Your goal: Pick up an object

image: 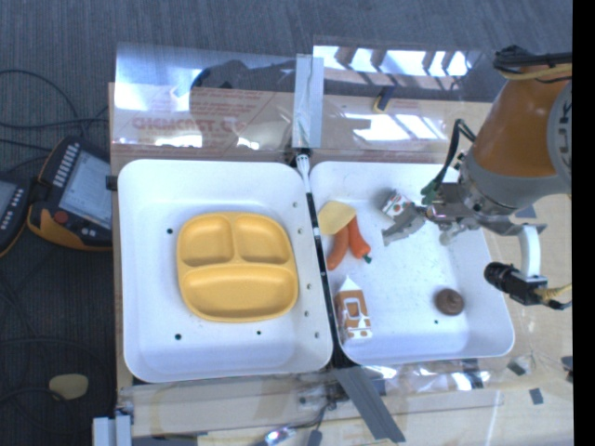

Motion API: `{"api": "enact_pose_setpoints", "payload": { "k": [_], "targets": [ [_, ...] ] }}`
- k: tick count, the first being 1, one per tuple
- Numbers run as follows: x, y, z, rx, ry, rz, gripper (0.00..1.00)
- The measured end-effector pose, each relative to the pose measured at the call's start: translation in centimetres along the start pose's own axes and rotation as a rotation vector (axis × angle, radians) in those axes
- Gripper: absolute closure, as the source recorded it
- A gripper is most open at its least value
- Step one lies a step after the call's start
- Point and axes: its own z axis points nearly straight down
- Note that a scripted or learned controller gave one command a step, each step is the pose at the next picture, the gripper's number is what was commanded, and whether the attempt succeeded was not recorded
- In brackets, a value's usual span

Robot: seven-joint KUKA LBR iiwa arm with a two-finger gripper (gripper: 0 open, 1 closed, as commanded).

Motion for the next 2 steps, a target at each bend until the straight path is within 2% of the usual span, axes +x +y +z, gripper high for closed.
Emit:
{"api": "enact_pose_setpoints", "payload": {
  "k": [1,2],
  "targets": [
    [1.08,6.24,13.74,-0.015,-0.005,0.001,0.00],
    [1.06,6.27,12.77,-0.015,-0.003,0.002,1.00]
  ]
}}
